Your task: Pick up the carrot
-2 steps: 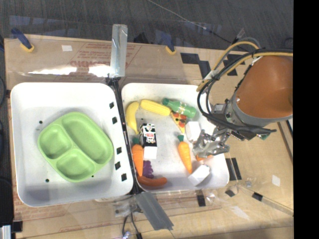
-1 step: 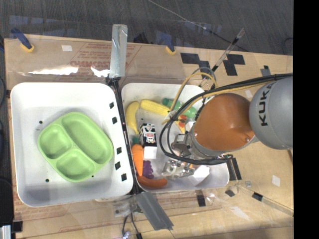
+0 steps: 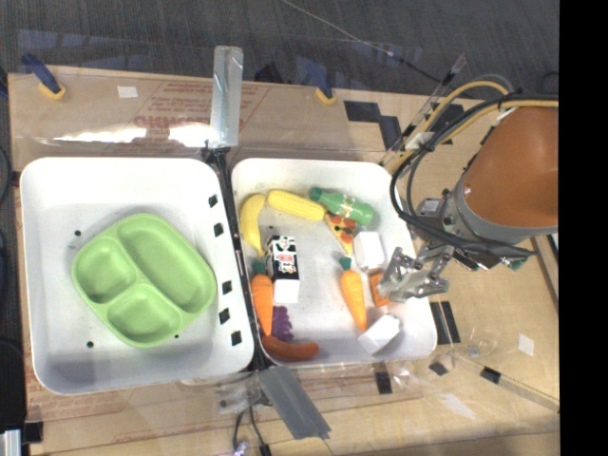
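Note:
An orange carrot [image 3: 353,298] with a green top lies slanted in the right bin [image 3: 313,174], towards its right side. A second orange carrot-like piece [image 3: 261,302] lies by the bin's left wall. My gripper [image 3: 407,279] hangs over the bin's right rim, just right of the first carrot and a little above it. A small orange object [image 3: 378,288] sits between the carrot and the gripper. Nothing is visibly held.
The right bin also holds a banana [image 3: 250,221], corn [image 3: 294,204], a green bottle [image 3: 342,202], a white box [image 3: 369,250], a white block [image 3: 380,333], a small carton [image 3: 283,264], grapes [image 3: 281,321] and a sausage [image 3: 290,350]. A green divided plate [image 3: 142,278] lies in the left bin.

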You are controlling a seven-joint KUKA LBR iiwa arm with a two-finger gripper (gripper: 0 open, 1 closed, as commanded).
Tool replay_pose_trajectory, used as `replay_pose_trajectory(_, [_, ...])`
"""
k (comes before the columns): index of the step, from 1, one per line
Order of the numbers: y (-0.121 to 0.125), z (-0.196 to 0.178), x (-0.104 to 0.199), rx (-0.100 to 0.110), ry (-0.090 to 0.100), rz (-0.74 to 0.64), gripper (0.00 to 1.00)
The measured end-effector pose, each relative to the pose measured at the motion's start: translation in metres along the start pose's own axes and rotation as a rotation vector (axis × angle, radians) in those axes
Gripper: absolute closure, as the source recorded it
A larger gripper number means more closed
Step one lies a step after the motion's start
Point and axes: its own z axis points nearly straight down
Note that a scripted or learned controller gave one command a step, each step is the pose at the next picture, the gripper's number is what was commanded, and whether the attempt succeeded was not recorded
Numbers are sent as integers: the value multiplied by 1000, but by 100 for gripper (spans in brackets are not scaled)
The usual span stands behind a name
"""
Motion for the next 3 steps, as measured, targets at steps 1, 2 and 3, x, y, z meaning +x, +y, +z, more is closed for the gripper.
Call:
replay_pose_trajectory(1, [2,4,0,-9,1,-1,0])
replay_pose_trajectory(2, [-15,157,-31,-12,1,170,0])
replay_pose_trajectory(3, [-14,148,-34,-13,0,162,100])
